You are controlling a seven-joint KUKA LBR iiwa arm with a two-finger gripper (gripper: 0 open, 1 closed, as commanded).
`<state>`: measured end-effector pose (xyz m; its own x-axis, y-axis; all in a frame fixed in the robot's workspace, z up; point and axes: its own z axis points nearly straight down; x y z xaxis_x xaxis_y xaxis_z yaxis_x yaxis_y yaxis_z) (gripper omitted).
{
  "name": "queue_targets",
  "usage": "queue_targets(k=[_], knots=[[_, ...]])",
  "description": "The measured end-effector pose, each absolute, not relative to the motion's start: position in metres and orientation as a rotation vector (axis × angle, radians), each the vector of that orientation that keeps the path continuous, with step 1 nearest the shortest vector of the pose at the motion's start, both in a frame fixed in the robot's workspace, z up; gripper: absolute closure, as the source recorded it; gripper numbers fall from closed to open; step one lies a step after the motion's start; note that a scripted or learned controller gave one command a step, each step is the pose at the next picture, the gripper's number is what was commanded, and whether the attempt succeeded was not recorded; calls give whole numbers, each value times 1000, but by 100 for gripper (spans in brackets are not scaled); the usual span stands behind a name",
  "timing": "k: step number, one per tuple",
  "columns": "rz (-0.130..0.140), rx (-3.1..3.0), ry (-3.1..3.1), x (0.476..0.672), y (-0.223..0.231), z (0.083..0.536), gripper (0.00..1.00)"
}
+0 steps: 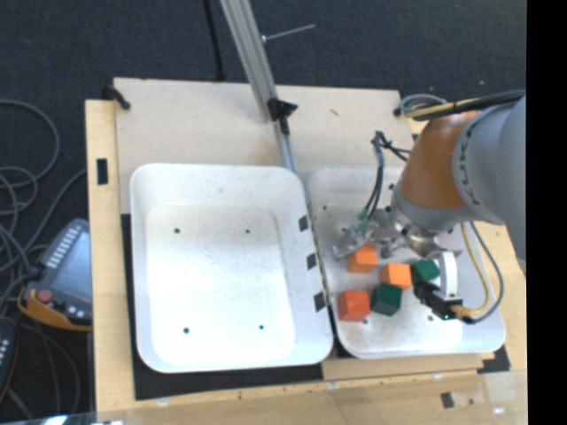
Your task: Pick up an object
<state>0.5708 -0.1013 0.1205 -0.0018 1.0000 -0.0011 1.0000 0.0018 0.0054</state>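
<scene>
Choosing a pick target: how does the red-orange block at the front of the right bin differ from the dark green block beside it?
The red-orange block is bright and lies nearest the bin's left wall; the dark green block is dull and sits further right. The red-orange block stands apart from the arm, while the dark green block touches a lighter orange block under the wrist. Both look like similar-sized cubes resting on the right bin floor.

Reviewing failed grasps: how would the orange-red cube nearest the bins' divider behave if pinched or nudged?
The orange-red cube looks stiff with flat faces, so probably slides, not rolls. Seems small, likely light. The dark green cube sits close beside, possibly crowding a finger.
</scene>
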Motion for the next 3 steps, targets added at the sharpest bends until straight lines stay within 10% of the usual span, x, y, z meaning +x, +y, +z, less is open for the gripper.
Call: queue_targets(k=[1, 3], knots=[[3, 2225, 2212, 570, -103, 128, 100], [1, 2213, 2229, 580, 34, 196, 100]])
